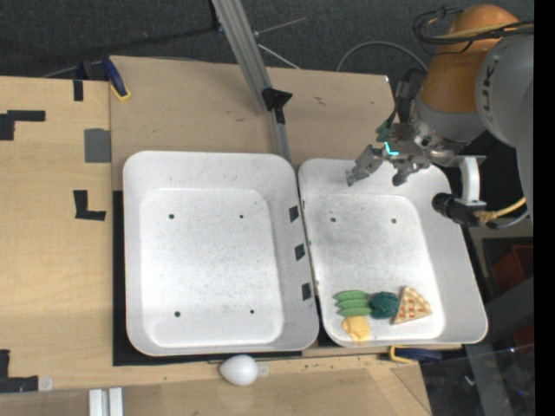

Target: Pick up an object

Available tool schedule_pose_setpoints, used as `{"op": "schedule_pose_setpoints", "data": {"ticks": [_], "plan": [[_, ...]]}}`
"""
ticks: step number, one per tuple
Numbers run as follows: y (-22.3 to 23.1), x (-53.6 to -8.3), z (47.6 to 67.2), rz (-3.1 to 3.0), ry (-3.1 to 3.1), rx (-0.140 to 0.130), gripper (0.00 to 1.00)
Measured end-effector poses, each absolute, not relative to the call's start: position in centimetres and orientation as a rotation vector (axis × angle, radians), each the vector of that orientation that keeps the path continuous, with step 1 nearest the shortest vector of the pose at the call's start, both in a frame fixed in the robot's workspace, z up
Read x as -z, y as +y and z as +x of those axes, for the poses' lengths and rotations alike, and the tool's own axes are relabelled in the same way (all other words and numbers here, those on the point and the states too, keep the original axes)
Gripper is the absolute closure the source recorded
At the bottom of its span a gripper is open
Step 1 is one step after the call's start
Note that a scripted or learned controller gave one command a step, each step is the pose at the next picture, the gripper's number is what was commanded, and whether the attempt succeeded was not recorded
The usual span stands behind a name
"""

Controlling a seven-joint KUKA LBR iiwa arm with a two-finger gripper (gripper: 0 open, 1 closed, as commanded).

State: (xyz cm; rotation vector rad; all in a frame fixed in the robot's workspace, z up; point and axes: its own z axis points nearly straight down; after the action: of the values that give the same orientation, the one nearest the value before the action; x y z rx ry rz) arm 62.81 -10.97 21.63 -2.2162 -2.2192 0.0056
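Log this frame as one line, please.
gripper: open, over right bin far edge, holding nothing | toys: near corner of right bin, untouched | left bin | pick: not started

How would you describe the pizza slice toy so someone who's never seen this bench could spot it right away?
Look at the right-hand shallow white bin, the one nearer the grey arm. In its near corner lies a small cluster of toys, and the triangular tan pizza slice toy is the one furthest right. Unlike the dark green leafy toy beside it, it is a pale wedge with red dots.
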Motion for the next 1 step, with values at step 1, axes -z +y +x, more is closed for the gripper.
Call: {"op": "schedule_pose_setpoints", "data": {"ticks": [1], "plan": [[-10.98,-21.89,62.90,-2.218,-2.223,-0.002,0.00]]}}
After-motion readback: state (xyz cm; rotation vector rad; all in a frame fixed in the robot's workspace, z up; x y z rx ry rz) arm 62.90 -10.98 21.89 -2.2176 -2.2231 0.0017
